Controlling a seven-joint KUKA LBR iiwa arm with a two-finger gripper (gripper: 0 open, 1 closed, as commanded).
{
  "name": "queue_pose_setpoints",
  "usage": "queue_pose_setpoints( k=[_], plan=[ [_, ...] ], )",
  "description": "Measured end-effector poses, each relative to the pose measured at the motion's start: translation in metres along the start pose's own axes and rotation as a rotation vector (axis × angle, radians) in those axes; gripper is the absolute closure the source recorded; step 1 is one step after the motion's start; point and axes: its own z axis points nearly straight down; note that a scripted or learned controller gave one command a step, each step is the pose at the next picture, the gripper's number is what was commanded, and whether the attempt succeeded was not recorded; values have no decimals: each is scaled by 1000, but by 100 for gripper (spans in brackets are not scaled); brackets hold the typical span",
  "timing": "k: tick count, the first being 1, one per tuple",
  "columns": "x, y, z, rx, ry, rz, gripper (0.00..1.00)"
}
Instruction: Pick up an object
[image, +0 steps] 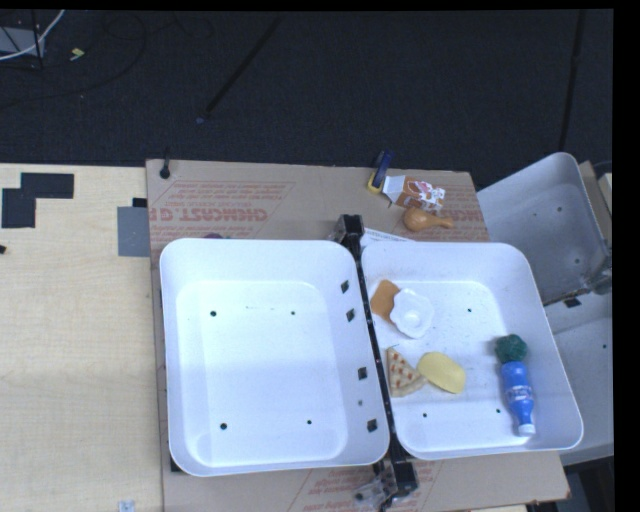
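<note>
Right bin holds blue bottle, yellow lemon, waffle, fried egg.

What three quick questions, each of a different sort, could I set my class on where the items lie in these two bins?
1. True or false: the blue bottle lies in the right bin.
2. Which item touches the waffle piece? A) the yellow lemon-shaped item B) the green item C) the toy drumstick
3. Fill in: the fried egg partly overlaps an ______ slice.

Key: 1 true. 2 A. 3 orange.
</note>
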Motion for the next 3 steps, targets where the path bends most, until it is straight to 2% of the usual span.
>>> queue_pose_setpoints(
  k=[1, 3],
  plan=[
    [24, 1, -79, 7, 4, -4, 100],
    [-52, 1, -101, 15, 4, 2, 100]
  ],
)
